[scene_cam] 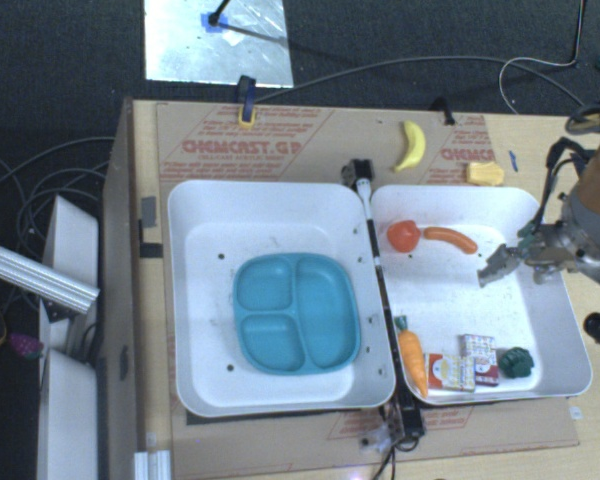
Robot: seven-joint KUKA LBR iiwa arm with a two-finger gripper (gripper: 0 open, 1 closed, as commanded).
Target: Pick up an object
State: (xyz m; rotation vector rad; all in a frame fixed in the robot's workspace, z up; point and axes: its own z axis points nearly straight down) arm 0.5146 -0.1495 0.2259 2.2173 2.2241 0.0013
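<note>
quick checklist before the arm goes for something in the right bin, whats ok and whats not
1. Targets present in the right bin: ok. Tomato, sausage, carrot, small boxes and a dark green item lie in it.
2. Gripper over the right bin: ok, near its right side, nothing seen held.
3. Jaws open or shut: cannot tell.
4. Room around the targets: not ok for the carrot, tight against the bin wall beside the boxes; ok for the sausage, bare floor below it.
5. Tomato and sausage apart: cannot tell, they look to be touching.
6. Left bin: ok, the blue divided plate sits away from the arm.
</note>
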